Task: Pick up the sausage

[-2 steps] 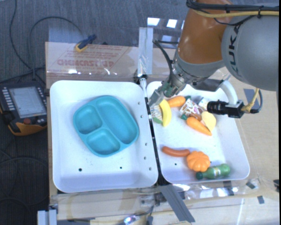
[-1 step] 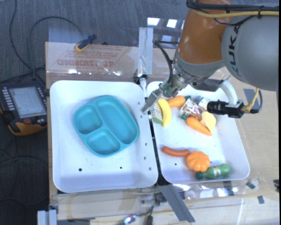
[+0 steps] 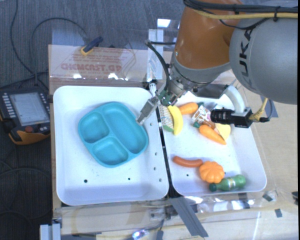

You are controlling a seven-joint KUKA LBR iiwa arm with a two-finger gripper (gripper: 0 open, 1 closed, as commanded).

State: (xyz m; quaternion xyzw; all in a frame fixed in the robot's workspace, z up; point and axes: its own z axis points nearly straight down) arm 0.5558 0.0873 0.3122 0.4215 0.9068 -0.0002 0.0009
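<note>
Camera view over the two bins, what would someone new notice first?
The big grey arm with its orange band looms in from the upper right, its tool over the seam between the bins. In the left white bin lies a light blue three-compartment plastic plate. The thin orange-red sausage lies in the right bin beside a small orange pumpkin.

arm (image 3: 270, 39): "uk" of a cut-off grey logo | cardboard sheet (image 3: 97, 66): faint red lettering, unreadable

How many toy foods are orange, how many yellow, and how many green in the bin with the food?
Orange: 4, sausage, pumpkin, carrot, another carrot
Yellow: 2, banana, cheese wedge
Green: 1, bottle-shaped toy
Total: 7
</note>
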